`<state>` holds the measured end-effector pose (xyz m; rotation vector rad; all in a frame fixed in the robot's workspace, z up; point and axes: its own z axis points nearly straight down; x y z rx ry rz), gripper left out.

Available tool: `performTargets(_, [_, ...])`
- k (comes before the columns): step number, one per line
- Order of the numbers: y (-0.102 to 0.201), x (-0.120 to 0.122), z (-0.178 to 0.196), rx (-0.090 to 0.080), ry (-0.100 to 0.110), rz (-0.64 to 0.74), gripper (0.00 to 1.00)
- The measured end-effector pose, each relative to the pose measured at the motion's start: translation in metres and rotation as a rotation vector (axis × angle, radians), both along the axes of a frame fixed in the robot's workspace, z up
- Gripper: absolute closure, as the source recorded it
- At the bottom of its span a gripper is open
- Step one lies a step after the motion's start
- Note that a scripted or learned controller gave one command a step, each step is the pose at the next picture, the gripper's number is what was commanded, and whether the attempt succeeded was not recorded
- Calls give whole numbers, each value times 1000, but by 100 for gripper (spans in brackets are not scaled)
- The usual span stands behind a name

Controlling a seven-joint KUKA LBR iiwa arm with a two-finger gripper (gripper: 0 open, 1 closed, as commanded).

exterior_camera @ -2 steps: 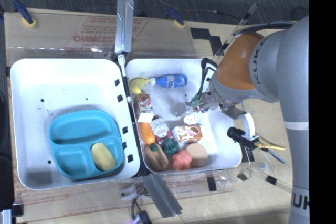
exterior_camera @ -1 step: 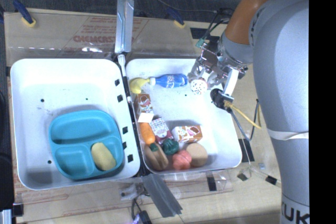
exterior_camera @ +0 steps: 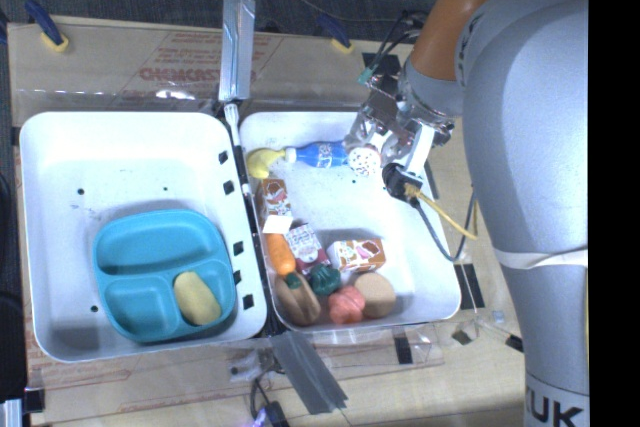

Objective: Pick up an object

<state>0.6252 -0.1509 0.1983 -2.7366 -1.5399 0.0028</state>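
Right now the arm (exterior_camera: 520,115) reaches in from the right, and its gripper (exterior_camera: 378,147) hangs over the upper part of the right bin (exterior_camera: 440,255), close to a small white ball (exterior_camera: 364,160) and the cap end of a blue bottle (exterior_camera: 322,155). Whether anything is caught there, or how the gripper is set, I cannot tell at this slant. The bottle lies on its side along the bin's top, touching a yellow toy (exterior_camera: 262,161) at its other end. Lower down the same bin holds a heap of small things: an orange carrot (exterior_camera: 281,253), a little printed box (exterior_camera: 358,255), a pink ball (exterior_camera: 346,306) and a tan round piece (exterior_camera: 375,293), all crowded together. The left bin (exterior_camera: 60,175) holds a blue tray (exterior_camera: 150,260) with a yellow potato-like piece (exterior_camera: 197,298) in one compartment. My reading is that the picking step is at the approach or grasp stage over the bottle and white ball. The next move likely calls for settling squarely on one item and lifting straight up, since the two lie so close.
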Motion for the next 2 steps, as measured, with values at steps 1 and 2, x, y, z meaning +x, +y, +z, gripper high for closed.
performTargets(1, [-22, 25, -29, 0, -2, 843, 100])
performTargets(2, [38, 32, -15, 1, -3, 647, 100])
